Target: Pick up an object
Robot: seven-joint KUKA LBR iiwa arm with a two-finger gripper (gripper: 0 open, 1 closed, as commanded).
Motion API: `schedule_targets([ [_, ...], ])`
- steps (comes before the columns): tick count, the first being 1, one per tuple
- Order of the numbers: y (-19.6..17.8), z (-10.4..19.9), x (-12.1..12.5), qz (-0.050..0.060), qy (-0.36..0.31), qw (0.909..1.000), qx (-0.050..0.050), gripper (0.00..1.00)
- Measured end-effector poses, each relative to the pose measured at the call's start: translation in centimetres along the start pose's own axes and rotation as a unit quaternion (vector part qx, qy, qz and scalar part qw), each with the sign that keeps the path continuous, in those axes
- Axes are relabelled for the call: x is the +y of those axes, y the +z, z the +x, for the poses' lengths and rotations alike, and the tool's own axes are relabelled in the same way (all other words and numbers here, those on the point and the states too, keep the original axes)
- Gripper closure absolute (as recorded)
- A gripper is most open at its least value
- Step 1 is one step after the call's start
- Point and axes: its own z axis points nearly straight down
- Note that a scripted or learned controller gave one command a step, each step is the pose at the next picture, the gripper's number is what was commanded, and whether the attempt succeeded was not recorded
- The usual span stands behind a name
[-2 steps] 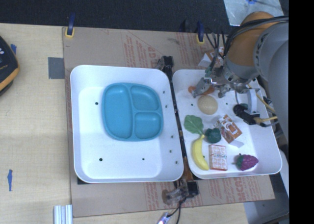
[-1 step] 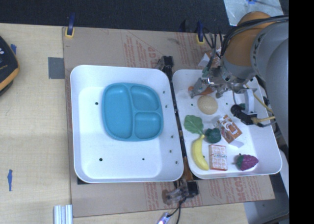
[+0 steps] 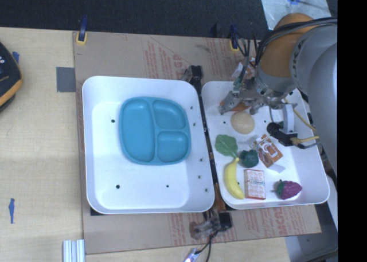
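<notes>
My gripper hangs low over the far end of the right bin, just behind a cream round bun. Something small and reddish shows right under the gripper, too hidden to name. Nearer in the same bin lie a green leaf, a dark teal broccoli piece, a yellow banana, a red box, a snack packet and a purple grape bunch.
The left bin holds a blue divided plate. The grey arm with its orange band covers the right bin's far right corner. A black cable clip dangles beside the packet. Both bins rest on a cardboard sheet.
</notes>
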Motion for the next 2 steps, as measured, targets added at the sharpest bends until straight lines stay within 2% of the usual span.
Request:
schedule_targets([
  [1,-0.03,-1.7,0.02,-0.002,0.001,1.0,0.0,0.0],
  [2,-0.03,-1.67,0.02,-0.002,0.001,1.0,0.0,0.0],
])
